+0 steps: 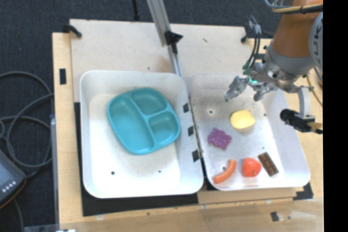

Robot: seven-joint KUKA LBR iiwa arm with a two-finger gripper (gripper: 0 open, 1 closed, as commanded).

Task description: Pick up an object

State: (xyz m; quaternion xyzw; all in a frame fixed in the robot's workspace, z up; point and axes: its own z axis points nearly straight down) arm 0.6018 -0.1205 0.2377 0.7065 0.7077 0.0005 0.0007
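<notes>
My gripper (246, 93) hangs over the back of the right bin (288, 141), its two fingers spread open with nothing between them. Just below it and slightly to the right lies a yellow lump (242, 120). A purple piece (219, 138) sits left of that, toward the bin's middle. Along the bin's front edge lie an orange carrot-like stick (225, 171), a red-orange ball (250, 167) and a small brown block (267, 164).
The left bin (98, 171) holds a teal divided plate (143, 120). A metal pole (155, 2) rises at the back between the bins. Cables lie on the floor at far left.
</notes>
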